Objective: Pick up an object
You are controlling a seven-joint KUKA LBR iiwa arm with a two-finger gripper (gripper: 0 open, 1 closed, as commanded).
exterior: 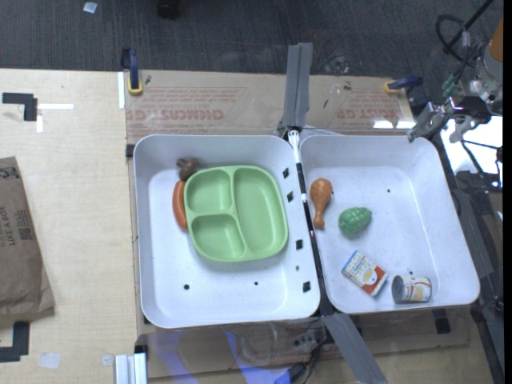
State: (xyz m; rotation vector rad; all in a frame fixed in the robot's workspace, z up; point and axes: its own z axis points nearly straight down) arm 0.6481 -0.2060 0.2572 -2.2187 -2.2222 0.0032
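Observation:
The right bin [416, 174] holds a brown toy drumstick [321, 198], a green bumpy ball-like toy [355, 220], a small white and orange carton [364, 272] and a small can [412, 289] lying on its side. My gripper [439, 125] hangs over the far right corner of this bin, well above and away from all of them. Its fingers [422, 125] are spread open with nothing between them.
The left bin [160, 278] holds a green divided plate [237, 212], with an orange toy [179, 204] and a small brown item [187, 167] at the plate's left edge. A brown paper bag [20, 238] lies on the bench at far left. Cables hang at the upper right.

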